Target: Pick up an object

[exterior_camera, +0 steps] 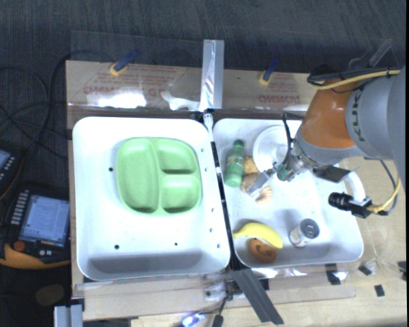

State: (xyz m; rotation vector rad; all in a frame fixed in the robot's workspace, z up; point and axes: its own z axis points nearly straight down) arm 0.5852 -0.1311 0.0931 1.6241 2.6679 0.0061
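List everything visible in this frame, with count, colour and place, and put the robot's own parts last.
Bins: 2, white, side by side on the bench; left bin, right bin.
Divided tray: 1, light green, middle of the left bin.
Bottle: 1, green, right bin, along its left wall.
Plate: 1, white, far part of the right bin.
Banana: 1, yellow, near left part of the right bin.
Round fruit: 1, brown-orange, just in front of the banana.
Can: 1, silver, near right part of the right bin.
Clips: 2, blue and yellow, far edge of the bench.
Arm: 1, grey with an orange band, reaching in from the right.
Jaws: 1 pair, over the middle of the right bin.
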